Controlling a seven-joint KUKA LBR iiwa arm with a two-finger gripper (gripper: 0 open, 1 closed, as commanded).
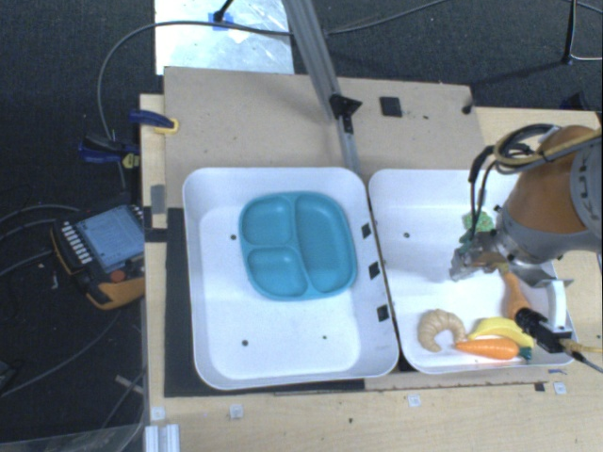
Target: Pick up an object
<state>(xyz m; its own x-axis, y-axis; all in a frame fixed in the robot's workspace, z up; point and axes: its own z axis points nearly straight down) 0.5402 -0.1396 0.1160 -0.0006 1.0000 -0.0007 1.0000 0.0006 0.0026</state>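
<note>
Two white bins sit side by side on the desk (283,92). Left bin (212,347) has a blue divided plate (297,245). Right bin (415,205) has a croissant (440,328), banana (501,329) and carrot (488,348) clustered at its near-right corner, plus a green item (480,221) beside the arm. Gripper (468,264) is low in the right bin, above & apart from the cluster; can't tell whether the fingers are open or closed.
</note>
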